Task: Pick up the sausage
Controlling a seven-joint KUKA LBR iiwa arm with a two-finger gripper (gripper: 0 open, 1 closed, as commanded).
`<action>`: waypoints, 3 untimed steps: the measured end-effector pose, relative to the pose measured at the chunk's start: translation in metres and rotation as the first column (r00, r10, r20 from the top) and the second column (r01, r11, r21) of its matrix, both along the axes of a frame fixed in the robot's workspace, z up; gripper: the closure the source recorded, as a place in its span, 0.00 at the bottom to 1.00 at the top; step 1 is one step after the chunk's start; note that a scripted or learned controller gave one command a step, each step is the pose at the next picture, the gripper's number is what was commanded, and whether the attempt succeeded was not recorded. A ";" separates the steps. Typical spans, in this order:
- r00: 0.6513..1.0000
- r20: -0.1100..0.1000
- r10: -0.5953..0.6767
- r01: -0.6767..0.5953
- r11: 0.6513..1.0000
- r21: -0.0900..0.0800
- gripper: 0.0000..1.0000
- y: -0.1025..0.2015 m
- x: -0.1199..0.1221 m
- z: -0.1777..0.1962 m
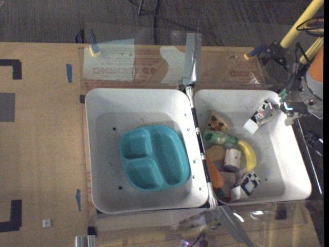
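Gripper (284,107) sits at the right bin's (288,158) far right corner, over the rim, the grey arm coming in from the right edge with the orange band just showing. Open or clenched - cannot tell, the tool is too small and cluttered here. A small black-and-white carton (262,112) lies tilted just beside the gripper on its left; cannot tell whether they touch.

The rest of the right bin's contents crowd its left half, well apart from the gripper:
- pizza slice (218,121) at the far left
- green bottle (220,137) lying just below it
- round cracker (216,152)
- small can (232,158) touching a banana (250,156)
- long orange carrot-like piece (215,173) along the left wall
- second black-and-white box (250,182) at the near end

Sausage (229,178) - best match is a dark brownish piece, mostly hidden, in the near cluster between the orange piece and the second box, below the can. Not certain.

Left bin (103,112) holds a teal divided plate (154,157), flat, near the middle. Both bins sit side by side on the wooden bench (41,138).
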State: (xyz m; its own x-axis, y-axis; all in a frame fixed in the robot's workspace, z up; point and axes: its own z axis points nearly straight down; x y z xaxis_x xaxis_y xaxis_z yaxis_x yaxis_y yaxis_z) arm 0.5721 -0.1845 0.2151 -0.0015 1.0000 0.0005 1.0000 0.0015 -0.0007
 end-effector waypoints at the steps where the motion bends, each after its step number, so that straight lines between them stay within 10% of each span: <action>1: 0.999 0.003 0.051 -0.051 0.999 -0.001 0.00 0.048 0.063 -0.105; 2: 0.975 0.013 0.221 -0.221 0.975 -0.011 0.00 0.083 0.099 -0.119; 3: 0.983 0.019 0.183 -0.183 0.983 -0.005 0.00 0.071 0.041 -0.120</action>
State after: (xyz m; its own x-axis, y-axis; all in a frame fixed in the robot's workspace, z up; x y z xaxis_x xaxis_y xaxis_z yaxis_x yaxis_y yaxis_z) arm 0.6135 -0.1134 0.0953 -0.1841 0.9829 -0.0041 0.9827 0.1841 0.0180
